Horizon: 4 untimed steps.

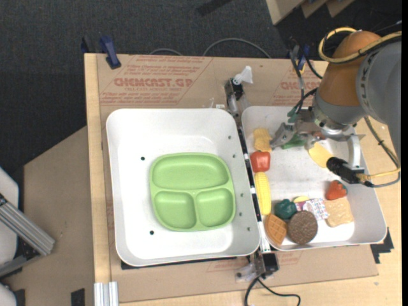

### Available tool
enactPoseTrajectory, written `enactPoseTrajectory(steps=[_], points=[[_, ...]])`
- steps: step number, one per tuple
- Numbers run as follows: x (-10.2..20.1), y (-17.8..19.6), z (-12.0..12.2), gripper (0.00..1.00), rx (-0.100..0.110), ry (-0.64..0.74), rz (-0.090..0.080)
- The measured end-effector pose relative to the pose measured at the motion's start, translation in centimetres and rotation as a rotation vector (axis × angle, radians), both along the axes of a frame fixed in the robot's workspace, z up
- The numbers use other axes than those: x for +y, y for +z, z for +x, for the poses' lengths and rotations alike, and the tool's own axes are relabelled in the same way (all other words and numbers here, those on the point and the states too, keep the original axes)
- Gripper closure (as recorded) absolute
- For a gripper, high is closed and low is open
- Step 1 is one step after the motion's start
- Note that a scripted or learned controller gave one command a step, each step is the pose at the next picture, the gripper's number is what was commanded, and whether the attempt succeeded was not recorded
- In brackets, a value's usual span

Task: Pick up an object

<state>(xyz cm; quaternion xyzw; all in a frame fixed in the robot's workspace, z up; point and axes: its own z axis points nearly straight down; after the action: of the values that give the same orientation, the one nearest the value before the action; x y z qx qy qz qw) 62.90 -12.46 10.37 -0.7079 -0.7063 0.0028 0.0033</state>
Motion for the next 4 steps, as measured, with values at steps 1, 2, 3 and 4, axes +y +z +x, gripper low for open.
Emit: enactPoseTrajectory(steps=[1,2,3,4], points=[[1.5,-1.4,4.2,0.0,-0.021,0.006,-0.003],[-4.2,-1.9,-3.3,0.0,-0.003,-0.004,-0.002],[-7.7,7.4,-5.5,0.0,-0.017,-0.002,-0.006],[-8.6,-1.4,-7.2,0.0,0.0,0.0,0.002]])
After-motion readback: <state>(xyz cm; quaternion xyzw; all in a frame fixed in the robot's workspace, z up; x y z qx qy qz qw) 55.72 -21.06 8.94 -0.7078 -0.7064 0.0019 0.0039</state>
